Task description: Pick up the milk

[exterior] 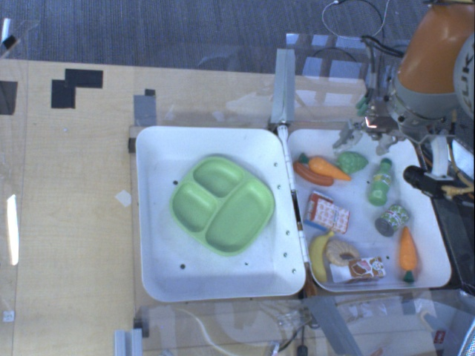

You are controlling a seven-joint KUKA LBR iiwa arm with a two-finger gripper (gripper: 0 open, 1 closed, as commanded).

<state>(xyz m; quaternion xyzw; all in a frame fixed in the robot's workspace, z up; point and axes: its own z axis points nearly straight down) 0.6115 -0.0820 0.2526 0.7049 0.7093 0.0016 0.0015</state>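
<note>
Two metal fingers of the gripper (pixel 365 135) are spread wide apart with nothing between them, hanging over the back edge of the right bin (pixel 438 273). Just below them lies a green leafy vegetable (pixel 352 161), with a carrot (pixel 327 168) and a red sausage (pixel 312 175) to its left and a green bottle (pixel 381 182) to its right. The milk carton (pixel 327 213), red and white, lies flat near the bin's middle, well apart from the gripper. Further forward sit a small can (pixel 392 219), a second carrot (pixel 407 251), a banana (pixel 319 254), a bagel (pixel 343 253) and a brown-and-white carton (pixel 359 270). The left bin (pixel 156 273) holds a green divided plate (pixel 223 205)
</note>
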